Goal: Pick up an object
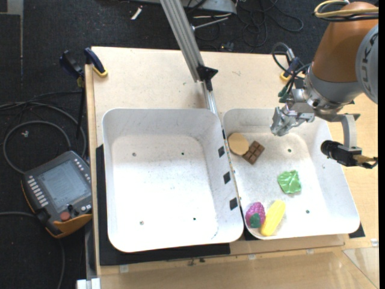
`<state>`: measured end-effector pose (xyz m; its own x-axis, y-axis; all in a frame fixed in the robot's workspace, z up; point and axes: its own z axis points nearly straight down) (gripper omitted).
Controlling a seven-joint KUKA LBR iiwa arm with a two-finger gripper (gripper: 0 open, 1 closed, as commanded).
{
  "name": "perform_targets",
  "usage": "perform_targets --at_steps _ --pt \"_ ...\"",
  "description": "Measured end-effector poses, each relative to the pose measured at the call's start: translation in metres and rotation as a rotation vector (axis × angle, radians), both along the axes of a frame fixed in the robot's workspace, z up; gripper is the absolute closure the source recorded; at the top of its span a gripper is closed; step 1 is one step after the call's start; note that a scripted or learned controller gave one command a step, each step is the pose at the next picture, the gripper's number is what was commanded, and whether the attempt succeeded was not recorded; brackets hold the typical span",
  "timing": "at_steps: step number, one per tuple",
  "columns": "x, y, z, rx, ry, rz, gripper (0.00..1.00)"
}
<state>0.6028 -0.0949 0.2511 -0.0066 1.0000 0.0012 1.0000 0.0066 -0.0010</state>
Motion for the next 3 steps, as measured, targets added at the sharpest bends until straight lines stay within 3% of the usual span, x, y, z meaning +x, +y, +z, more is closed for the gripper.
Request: perform_targets --at_steps 3 --pt "-0.056 0.158 0.002 0.001 0.001 0.002 1.0"
